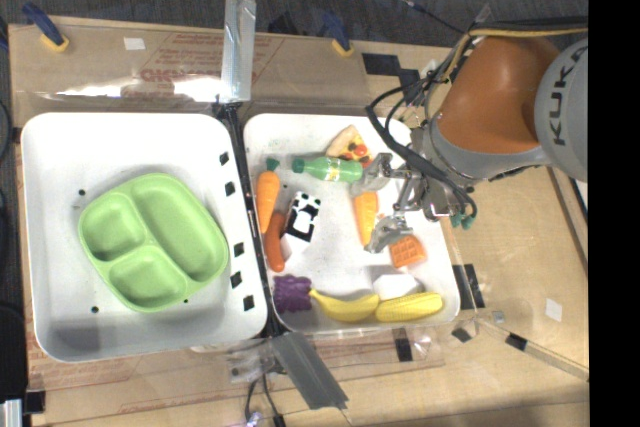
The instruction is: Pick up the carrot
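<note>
While the carrot (366, 215) is being targeted: gripper (381, 206) is being held just beside it.
Fingers: being held apart, clamping nothing.
Grasp: being best centred across the carrot's width.

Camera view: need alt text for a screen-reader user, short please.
A grey robot arm reaches from the right over the right-hand white bin, its end effector beside an orange carrot among toy foods: a banana, corn, a green bottle, purple grapes. The left bin holds a green divided plate.
</note>
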`<action>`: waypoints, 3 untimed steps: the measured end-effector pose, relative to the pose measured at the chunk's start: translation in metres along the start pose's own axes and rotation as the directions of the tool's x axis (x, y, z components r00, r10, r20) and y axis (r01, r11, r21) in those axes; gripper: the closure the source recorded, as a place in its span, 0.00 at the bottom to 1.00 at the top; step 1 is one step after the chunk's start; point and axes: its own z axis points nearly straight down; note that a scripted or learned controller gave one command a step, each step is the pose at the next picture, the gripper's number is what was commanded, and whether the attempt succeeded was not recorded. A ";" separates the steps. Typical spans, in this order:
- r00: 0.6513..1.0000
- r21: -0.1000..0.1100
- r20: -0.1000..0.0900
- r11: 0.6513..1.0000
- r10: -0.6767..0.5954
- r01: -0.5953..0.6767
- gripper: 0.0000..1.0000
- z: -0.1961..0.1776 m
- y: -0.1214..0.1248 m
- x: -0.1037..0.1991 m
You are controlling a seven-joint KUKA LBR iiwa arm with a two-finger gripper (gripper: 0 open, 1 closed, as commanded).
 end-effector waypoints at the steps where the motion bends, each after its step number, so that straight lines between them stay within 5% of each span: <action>1: 1.000 0.001 0.005 1.000 -0.015 0.015 0.00 0.115 -0.044 -0.008; 2: 1.000 0.001 0.007 1.000 -0.026 0.026 1.00 0.104 -0.041 -0.010; 3: 0.988 0.007 0.013 0.988 -0.155 0.155 1.00 -0.094 -0.048 -0.029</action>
